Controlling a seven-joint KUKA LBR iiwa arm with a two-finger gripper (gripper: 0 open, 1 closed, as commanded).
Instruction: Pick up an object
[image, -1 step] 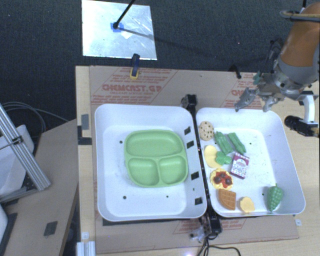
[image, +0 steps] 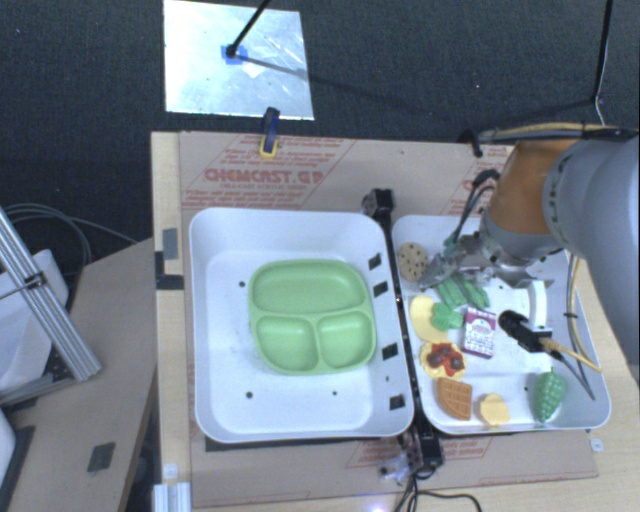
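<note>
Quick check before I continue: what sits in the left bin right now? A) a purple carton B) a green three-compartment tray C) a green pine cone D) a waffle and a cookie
B: the green divided tray lies in the left bin, while the waffle, cookie and purple carton lie in the right bin.

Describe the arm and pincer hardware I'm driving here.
The arm has a rounded grey shell with an orange band above the wrist. Thin dark cables loop beside that band. The pincer is a dark metallic assembly, its details too blurred to make out.
</note>
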